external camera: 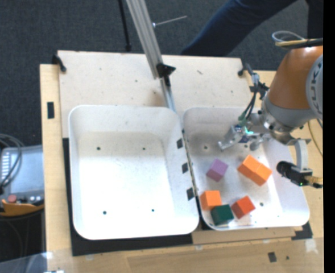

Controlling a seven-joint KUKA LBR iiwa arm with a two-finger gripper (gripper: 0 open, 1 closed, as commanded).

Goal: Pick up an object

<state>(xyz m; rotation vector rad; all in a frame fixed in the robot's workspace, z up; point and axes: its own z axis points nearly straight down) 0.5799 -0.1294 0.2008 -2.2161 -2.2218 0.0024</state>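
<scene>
The bench (99, 78) carries two shallow white bins side by side, the left bin (127, 169) and the right bin (286, 209). No brand, label or writing can be read on anything here. The grey arm (295, 90) with its orange band comes in from the right, and its gripper (235, 136) hangs over the far part of the right bin. It is too small and blurred to tell if the claw is open or closed, and nothing is visible inside it.

The blocks lie nearer the front of the right bin than the gripper. The large orange block (254, 170) is near it, on the right. The purple block (216, 170) lies close to the gripper. Further away, at the front wall, are the small orange block (211, 198), the green block (222, 214) and the red block (243, 206).
</scene>
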